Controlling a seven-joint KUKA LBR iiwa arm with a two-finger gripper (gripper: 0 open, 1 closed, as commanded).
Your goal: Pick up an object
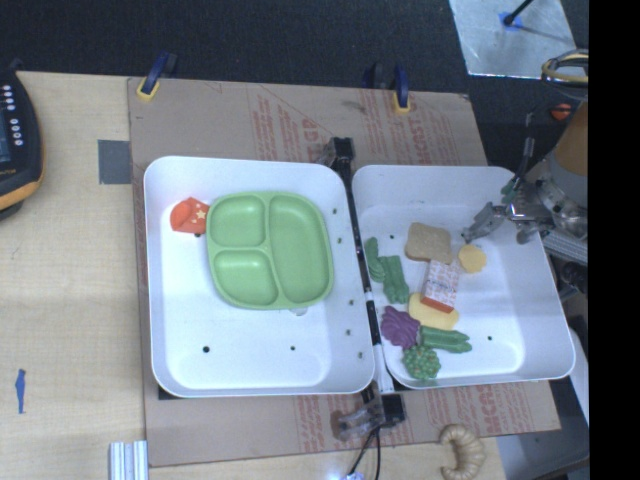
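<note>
1. Two white bins [180, 368] sit side by side.
2. One green plate [270, 250].
3. One red toy [188, 215].
4. One brown bread slice [429, 241].
5. Two yellow toys [471, 259].
6. One purple toy [400, 325].

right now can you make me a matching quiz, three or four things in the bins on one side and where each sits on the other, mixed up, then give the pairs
Things:
1. green divided plate
2. red toy
3. slice of bread
4. gripper

Places:
A. right bin, near its far edge, left of the small yellow piece
B. middle of the left bin
C. above the right bin's far right part
D. left bin, against the plate's left edge

Pairs: 1-B, 2-D, 3-A, 4-C
</note>
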